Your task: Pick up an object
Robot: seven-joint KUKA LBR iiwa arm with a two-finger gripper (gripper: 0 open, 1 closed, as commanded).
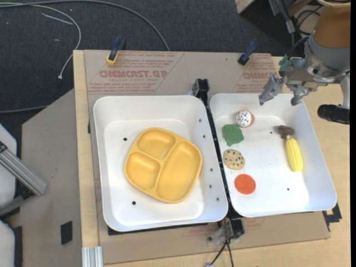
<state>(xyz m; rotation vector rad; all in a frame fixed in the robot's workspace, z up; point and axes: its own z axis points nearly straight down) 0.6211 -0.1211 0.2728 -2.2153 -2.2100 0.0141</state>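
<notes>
Two white bins sit side by side on the surface (167, 65). The left bin (105, 115) holds a yellow plate (163, 164) with three compartments, lying flat in the middle.

The right bin (317, 177) holds five small things. A white speckled ball (243, 118) lies at the far left. A green piece (232, 134) lies just near of it, close beside. A cookie (234, 159) lies nearer still, and a red disc (245, 183) is nearest, all along the bin's left side. A yellow corn (293, 153) with a brown end lies toward the right, well apart from the others, long axis running far to near.

The arm (334, 26) comes in from the upper right. The claw (282, 93) hangs over the far edge of the right bin, fingers spread apart, nothing between them. One finger (268, 91) points down-left toward the bin's far rim, the other (297, 95) sits right of it. The claw is far-right of the ball and far of the corn, touching neither.

Blue clamps (115, 49) (247, 53) grip the far edge of the surface. A black clip (201, 87) sits at the far end of the seam between the bins. Cables (111, 10) run across the dark floor (44, 60) beyond.
</notes>
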